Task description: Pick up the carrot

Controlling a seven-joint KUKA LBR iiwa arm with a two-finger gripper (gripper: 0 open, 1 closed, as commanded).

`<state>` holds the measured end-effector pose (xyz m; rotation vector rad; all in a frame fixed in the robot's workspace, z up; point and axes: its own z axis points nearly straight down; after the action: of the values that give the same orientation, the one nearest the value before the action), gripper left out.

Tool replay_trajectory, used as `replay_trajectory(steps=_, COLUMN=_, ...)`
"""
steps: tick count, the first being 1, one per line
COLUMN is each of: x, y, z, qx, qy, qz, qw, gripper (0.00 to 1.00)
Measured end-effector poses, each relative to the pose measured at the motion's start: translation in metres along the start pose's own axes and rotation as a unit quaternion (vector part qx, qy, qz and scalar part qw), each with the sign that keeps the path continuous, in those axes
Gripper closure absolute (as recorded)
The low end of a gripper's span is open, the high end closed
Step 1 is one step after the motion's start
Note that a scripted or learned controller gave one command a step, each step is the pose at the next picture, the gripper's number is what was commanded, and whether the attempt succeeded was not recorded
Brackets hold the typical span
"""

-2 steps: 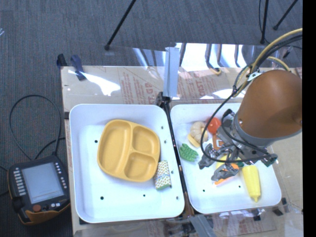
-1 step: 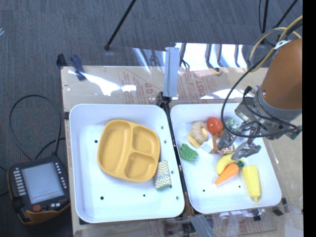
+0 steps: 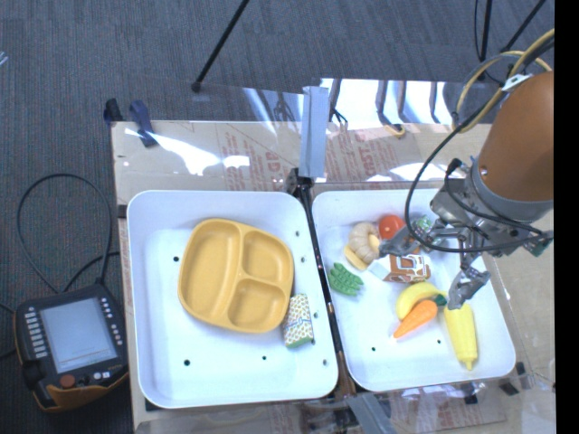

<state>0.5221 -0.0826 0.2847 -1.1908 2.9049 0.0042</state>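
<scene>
Hanging open and empty just above the carrot (image 3: 417,318), the gripper (image 3: 463,289) risks closing on the touching banana (image 3: 413,297) or corn cob (image 3: 460,334) instead.

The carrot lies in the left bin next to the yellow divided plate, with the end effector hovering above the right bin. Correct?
Not quite. The camera view shows the carrot in the right bin, beside the banana. The yellow divided plate sits in the left bin; the end effector hovers above the right bin.
</scene>
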Motion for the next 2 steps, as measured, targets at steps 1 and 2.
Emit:
replay_trajectory(steps=1, x=0.043, y=0.015, z=0.148, qx=-0.004, qy=0.002, qz=-0.089, qw=0.996, gripper=0.0)
replay_trajectory(steps=2, x=0.042, y=-0.001, z=0.199, qx=-0.003, qy=0.001, qz=-0.129, qw=0.9916, gripper=0.0)
